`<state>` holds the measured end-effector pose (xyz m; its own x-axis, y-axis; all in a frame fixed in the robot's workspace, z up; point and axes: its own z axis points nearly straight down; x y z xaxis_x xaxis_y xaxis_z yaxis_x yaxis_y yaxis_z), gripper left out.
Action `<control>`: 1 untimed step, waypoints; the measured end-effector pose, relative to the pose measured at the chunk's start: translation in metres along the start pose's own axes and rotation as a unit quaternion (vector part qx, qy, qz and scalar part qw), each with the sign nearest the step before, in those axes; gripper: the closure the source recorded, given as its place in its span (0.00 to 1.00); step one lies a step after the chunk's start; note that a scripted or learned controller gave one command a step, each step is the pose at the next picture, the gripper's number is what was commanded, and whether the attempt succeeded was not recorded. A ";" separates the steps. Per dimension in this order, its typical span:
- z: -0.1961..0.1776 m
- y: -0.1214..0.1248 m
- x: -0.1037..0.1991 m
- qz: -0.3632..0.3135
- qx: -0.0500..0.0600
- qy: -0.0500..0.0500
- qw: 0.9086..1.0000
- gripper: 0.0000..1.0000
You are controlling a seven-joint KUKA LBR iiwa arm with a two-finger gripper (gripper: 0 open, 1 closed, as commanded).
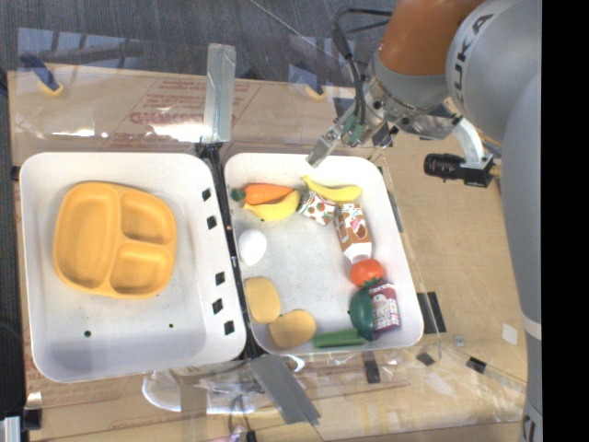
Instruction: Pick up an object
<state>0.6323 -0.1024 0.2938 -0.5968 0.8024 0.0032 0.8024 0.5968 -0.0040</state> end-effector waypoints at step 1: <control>0.024 0.048 0.035 0.065 0.000 0.000 0.998 1.00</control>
<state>0.6499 -0.0456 0.2697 -0.4884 0.8726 0.0023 0.8726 0.4884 -0.0039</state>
